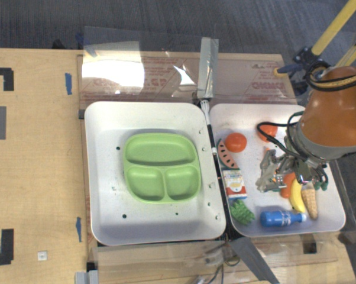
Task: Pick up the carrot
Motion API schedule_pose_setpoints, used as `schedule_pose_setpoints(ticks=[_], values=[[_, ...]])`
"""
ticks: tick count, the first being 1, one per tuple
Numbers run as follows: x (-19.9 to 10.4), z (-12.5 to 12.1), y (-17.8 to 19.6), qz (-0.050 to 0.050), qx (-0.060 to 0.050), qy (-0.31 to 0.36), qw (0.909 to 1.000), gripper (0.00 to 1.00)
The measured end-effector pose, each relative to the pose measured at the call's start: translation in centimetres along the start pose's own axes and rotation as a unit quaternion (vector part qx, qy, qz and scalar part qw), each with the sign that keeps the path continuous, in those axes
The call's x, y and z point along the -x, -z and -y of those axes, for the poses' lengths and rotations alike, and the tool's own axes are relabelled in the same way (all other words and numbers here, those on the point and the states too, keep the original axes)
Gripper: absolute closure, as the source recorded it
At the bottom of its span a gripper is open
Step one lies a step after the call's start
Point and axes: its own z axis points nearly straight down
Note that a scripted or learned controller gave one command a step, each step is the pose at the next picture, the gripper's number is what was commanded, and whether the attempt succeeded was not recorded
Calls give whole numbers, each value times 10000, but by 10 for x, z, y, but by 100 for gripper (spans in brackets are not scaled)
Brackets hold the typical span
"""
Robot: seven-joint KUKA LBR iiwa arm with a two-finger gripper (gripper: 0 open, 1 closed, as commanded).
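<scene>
Approach step: the gripper (277, 173) hangs low in the right bin (337, 218), the carrot (267, 131) just beyond it. Finger state cannot be told. The next move likely calls for shifting toward the far side.

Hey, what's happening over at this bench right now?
A grey and orange robot arm reaches in over the right bin, its tool low among toy foods: a tomato, a watermelon slice, a juice carton, a blue bottle, a banana and a corn cob. An orange item, perhaps the carrot, lies near the back, untouched. The left bin holds a green divided plate.
</scene>
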Motion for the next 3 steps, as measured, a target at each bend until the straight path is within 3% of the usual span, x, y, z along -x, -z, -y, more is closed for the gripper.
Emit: schedule_pose_setpoints(ticks=[1,2,3], values=[[38,47,148,19,-15,1376,9905,100],[37,46,-28,-71,35,1748,9846,100],[40,46,-23,-23,9,1749,9846,0]])
